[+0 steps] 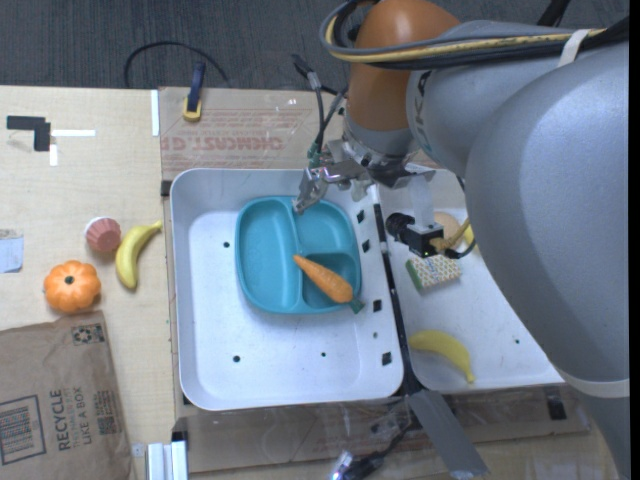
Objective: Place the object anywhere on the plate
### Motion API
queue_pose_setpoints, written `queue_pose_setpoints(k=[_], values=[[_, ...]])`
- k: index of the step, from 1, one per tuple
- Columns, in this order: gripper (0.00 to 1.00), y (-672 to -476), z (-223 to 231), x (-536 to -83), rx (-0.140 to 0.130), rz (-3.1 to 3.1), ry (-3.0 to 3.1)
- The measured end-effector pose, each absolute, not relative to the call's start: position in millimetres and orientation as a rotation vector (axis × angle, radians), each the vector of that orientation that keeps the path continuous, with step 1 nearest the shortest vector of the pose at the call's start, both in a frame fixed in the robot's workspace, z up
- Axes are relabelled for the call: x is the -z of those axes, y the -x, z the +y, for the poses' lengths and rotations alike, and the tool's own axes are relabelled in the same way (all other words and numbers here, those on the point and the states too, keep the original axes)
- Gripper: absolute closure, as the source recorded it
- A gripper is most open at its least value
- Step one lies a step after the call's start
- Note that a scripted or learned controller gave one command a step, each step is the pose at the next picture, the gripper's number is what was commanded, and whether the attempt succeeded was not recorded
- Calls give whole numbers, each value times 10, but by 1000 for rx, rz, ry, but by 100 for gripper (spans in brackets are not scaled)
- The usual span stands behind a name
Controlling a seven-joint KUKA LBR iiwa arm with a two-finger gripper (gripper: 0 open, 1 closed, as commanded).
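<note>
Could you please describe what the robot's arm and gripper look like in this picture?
The arm is big and rounded, with smooth grey casing and an orange band above the wrist. Black cables loop around that band, and a yellowish line runs along the grey shell. Below the band sits a metal wrist section, ending in a small silvery gripper with thin wires beside it.
</note>
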State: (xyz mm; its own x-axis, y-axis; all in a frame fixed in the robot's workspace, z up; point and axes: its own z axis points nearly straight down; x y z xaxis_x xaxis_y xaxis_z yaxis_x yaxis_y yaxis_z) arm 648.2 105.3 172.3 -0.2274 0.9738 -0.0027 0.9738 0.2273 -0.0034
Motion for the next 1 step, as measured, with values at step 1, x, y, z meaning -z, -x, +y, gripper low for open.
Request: queue_pose_setpoints(k=[1], values=[[0,-6593,1288,-1842,5,2334,-2101]])
